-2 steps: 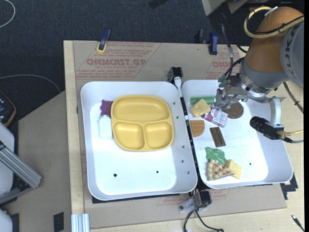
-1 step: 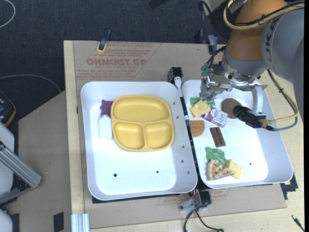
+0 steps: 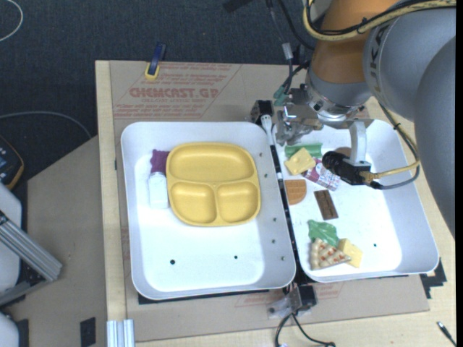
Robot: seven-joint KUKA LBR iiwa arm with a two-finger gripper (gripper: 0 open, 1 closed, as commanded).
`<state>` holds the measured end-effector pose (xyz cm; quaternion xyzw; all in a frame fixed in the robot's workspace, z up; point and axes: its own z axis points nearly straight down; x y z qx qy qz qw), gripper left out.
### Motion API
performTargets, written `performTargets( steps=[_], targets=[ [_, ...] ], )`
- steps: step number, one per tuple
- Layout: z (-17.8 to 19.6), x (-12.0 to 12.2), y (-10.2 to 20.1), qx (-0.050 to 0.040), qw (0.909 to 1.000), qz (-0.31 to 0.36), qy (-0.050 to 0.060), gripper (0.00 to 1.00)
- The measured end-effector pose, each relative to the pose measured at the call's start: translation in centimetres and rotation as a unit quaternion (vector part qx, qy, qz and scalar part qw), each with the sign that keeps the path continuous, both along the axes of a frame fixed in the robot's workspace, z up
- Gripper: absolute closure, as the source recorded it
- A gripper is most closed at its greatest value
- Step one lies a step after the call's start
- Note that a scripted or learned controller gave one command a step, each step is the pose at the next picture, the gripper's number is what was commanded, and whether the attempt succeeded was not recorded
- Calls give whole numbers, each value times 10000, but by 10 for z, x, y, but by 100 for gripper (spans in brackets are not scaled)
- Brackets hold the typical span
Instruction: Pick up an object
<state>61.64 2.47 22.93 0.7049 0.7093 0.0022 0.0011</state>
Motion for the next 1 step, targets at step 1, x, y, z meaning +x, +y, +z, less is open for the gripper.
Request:
performTargets(
  steps=[1],
  targets=[
    [-14, 17, 50, -1, 10000, -5, 7, 100]
  ],
)
